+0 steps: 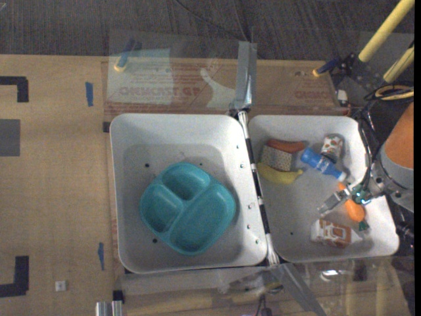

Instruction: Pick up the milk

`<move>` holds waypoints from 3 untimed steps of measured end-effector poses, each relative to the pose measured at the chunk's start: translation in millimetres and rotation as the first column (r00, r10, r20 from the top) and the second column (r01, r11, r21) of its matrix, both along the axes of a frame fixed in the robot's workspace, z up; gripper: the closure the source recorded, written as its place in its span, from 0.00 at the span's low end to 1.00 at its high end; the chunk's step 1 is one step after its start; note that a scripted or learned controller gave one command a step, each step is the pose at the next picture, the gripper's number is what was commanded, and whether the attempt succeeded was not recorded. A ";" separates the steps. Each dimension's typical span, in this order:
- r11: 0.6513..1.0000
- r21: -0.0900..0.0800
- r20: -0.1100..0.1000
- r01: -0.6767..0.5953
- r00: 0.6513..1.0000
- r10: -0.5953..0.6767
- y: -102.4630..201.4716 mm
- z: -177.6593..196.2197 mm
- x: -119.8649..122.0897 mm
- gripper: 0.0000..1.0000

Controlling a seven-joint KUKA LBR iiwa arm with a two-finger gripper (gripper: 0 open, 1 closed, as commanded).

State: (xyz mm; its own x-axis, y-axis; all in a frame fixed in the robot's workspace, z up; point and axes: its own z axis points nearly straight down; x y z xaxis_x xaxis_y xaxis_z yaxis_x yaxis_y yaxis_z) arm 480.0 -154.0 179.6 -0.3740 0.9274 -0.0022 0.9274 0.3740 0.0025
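The arm (402,151) ran off the right edge, so only its orange band and grey wrist were on show. The gripper (346,201) sat low over the right bin (378,242), its fingers too small and blurred to read. It covered part of an orange object (355,211), which stayed unidentifiable. The milk carton (332,232) was soft, its print illegible. The small can (332,147) had an unreadable label. Yellow poles (388,24) were clipped at the top right corner.

Milk (332,233) hemmed: carrot (355,211) above; bin wall (388,242) right.
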 end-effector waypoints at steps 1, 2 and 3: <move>0.999 -0.001 0.001 -0.048 0.999 0.048 -48.6 41.7 21.9 0.00; 0.938 0.001 -0.001 -0.347 0.938 0.347 -3.5 -40.9 -0.1 0.00; 0.982 0.002 -0.003 -0.188 0.982 0.188 6.8 -83.0 -0.8 0.00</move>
State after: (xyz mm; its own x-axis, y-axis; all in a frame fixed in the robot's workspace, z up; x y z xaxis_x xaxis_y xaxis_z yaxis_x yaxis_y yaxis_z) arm 479.2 -147.2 96.6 -0.5415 0.8407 0.0013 0.8407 0.5415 0.0004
